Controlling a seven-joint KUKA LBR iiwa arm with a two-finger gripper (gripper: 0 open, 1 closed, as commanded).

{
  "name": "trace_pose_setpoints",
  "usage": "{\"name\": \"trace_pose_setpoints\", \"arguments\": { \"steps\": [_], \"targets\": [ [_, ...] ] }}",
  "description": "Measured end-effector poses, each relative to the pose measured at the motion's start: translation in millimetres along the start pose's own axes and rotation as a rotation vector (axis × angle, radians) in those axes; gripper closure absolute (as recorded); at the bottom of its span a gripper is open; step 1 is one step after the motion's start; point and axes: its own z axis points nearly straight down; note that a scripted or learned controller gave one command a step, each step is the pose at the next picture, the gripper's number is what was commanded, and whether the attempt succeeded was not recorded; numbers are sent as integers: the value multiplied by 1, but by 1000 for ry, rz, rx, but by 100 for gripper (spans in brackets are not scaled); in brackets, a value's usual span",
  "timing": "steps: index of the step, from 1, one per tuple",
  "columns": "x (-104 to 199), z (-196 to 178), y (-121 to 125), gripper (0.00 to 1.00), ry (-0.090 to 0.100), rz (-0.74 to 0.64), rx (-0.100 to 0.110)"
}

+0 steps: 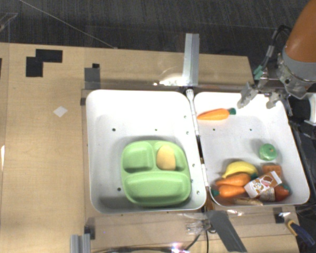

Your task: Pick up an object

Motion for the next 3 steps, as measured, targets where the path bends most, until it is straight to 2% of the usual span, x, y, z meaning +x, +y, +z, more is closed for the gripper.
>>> {"name": "trace_pose_setpoints", "arguments": {
  "steps": [1,2,3],
  "targets": [
    [30,-45,-24,0,0,10,-1],
    [-16,91,-35,0,0,12,1],
    [-98,150,-77,0,-1,37,2]
  ]
}}
